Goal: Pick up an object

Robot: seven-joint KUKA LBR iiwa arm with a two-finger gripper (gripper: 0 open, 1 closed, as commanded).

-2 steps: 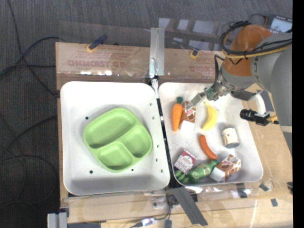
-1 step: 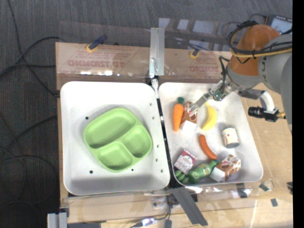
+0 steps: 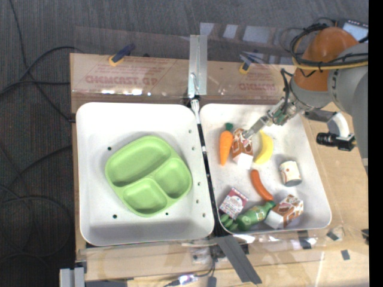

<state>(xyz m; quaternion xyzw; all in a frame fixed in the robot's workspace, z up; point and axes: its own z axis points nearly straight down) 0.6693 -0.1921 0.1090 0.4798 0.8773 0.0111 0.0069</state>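
Here we see the gripper [image 3: 250, 130] low in the right bin [image 3: 311, 160], fingers over a small carton [image 3: 242, 144] between carrot [image 3: 224, 146] and banana [image 3: 264, 148]; grip state we cannot tell.

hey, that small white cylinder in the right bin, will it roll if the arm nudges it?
Probably. The white cylinder seems to lie on its side on the right bin's smooth floor, so a nudge could roll it. It looks like a light toy, and nothing touches it, so it should shift easily.
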